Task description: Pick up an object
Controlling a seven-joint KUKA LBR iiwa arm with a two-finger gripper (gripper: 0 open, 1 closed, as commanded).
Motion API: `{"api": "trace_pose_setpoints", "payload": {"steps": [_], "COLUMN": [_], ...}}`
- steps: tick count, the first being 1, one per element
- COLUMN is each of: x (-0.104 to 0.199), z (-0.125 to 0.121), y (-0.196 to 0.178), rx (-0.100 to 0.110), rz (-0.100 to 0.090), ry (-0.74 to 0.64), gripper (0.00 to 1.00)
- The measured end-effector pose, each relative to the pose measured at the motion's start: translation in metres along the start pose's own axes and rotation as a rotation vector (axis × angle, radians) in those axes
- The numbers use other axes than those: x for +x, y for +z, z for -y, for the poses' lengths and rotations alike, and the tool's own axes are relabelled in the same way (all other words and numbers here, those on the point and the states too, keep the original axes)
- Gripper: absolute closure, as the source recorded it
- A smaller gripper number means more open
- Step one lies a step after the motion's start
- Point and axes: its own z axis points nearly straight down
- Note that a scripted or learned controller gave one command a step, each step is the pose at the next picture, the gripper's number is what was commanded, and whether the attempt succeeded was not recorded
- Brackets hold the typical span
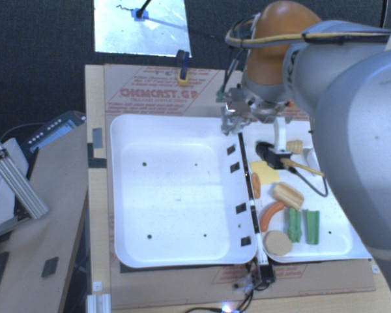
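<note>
— Where's the arm's hand (236,121) in the camera view?

— Up at 12 o'clock, over the far end of the ridge where the left bin (169,194) and the right bin (335,240) meet. The grey arm (352,90) comes in from 3 o'clock and hides much of the right bin's far side.

— Spread or pressed together?

— I can't tell from this angle. I see nothing gripped in it.

— And the things to pick up?

— All in the right bin, down toward 5 o'clock of the hand and apart from it. A yellow slab (267,173) lies nearest, with a thin orange stick (255,185) at its 8 o'clock along the ridge. A pale tan piece (294,147) sits at the slab's 1 o'clock. A tan roll (288,195) lies at the slab's 5 o'clock, touching its corner. Below that is an orange-red sausage (270,215), then a round tan disc (277,243) at the bin's 6 o'clock corner.

— Anything green?

— Two green pieces, one (293,224) beside the other (311,227), at 3 o'clock of the sausage.

— What's beneath the bins?

— A cardboard sheet (150,91) with red print.
</note>
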Motion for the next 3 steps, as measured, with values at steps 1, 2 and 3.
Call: {"api": "trace_pose_setpoints", "payload": {"steps": [1, 2, 3], "x": [0.064, 0.095, 0.125], "z": [0.024, -0.007, -0.008], "y": [-0.073, -0.137, -0.128], "rx": [-0.003, -0.006, 0.002], "rz": [-0.004, -0.002, 0.0], "ry": [-0.005, -0.001, 0.0], "gripper": [1.0, 1.0, 1.0]}}
